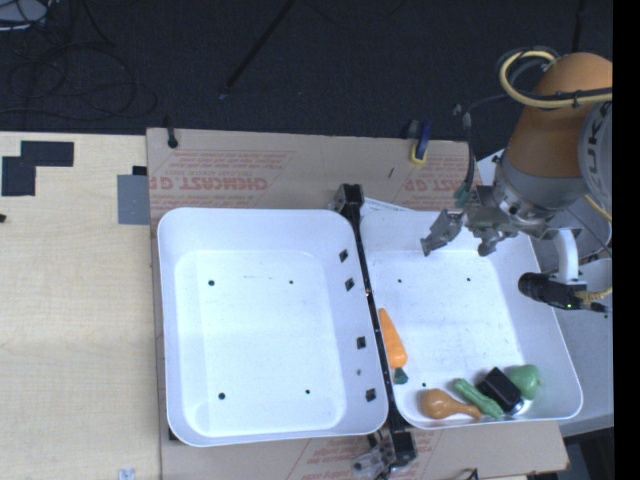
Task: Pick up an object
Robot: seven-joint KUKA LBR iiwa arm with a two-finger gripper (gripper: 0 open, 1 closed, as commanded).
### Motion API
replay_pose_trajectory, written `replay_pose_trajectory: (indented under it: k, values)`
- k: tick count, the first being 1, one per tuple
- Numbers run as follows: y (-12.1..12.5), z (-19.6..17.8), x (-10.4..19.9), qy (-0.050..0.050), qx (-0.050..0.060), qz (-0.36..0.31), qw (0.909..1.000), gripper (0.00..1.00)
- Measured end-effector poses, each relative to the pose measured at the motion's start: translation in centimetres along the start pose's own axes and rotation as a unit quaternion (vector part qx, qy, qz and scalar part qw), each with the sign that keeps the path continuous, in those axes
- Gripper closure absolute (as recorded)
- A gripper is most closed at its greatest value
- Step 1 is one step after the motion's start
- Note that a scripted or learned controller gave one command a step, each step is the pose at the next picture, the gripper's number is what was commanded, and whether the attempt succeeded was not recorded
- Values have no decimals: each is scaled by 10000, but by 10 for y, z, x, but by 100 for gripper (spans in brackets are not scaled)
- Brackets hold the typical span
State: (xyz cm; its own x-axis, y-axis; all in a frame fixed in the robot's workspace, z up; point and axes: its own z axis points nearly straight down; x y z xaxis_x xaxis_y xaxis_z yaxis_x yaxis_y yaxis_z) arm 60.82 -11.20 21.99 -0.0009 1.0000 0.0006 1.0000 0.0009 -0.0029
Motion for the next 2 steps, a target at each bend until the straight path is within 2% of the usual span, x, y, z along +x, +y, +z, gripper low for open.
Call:
replay_pose_trajectory:
  k: [1,2]
  values:
    - [32,139,13,2,18,-20,10000,0]
    - [-29,133,-63,-11,22,35,10000,0]
